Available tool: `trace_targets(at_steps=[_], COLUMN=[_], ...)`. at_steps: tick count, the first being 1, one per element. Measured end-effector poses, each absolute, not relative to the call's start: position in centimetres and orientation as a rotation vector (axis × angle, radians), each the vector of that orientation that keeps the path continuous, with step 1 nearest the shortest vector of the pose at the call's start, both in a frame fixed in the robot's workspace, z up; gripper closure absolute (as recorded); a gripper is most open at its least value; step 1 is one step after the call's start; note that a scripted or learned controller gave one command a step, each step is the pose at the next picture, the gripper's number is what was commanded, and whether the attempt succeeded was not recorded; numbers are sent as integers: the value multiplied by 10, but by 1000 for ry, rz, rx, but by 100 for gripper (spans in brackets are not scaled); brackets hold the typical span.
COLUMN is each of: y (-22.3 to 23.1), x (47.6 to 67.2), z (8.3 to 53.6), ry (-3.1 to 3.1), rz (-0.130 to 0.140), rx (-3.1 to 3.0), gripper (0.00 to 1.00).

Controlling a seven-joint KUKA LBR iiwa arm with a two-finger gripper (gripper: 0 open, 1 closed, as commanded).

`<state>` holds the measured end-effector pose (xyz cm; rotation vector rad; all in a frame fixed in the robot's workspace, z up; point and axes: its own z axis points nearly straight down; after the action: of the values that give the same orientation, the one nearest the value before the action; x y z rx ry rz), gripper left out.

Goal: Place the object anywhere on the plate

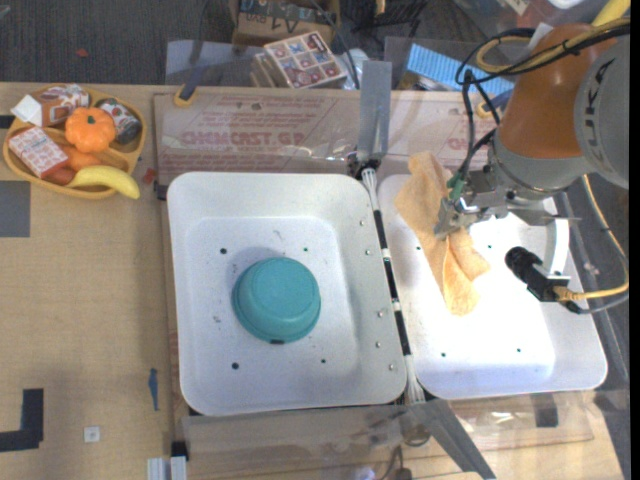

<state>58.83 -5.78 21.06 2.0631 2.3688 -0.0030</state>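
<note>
Item 1: pale orange-tan cloth, soft and crumpled (447, 238). It sits in the right-hand shallow white bin (520, 368), at that bin's far left part. It hangs as a long draped strip, with its long axis running from the far left corner down toward the near middle. The lower end touches or nearly touches the bin floor.

Item 2: pincer (452, 211) of the grey arm with the orange band (555, 88), which reaches in from the right. The pincer tip is pressed into the upper-middle of the cloth and the fabric appears gathered at that point. Whether the fingers are closed around it cannot be told, since the cloth hides them.

Item 3: teal round plastic plate, or shallow upturned dish (277, 298). It stands in the middle of the left-hand shallow white bin (200, 208), well apart from the cloth, with the ridge between the two bins lying between them.

Item 4: yellow bowl of toy fruit and small boxes (70, 148), on the tabletop (80, 318) at the far left, outside both bins. It plays no part in the task.

Governing relation: the plate lies to the left of the pincer and somewhat nearer. In my judgement the coming move is a leftward carry over the ridge. The trailing end of the cloth hangs low enough that it may drag on the bin edge unless the cloth is lifted first
</note>
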Motion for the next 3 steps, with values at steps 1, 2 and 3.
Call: trace_targets(at_steps=[1,2,3], y=[-57,1,47], x=[589,605,605], z=[225,228,231], ry=[2369,2730,2982], rz=[1,3,3], rx=[2058,1545,972], gripper=[100,100,100])
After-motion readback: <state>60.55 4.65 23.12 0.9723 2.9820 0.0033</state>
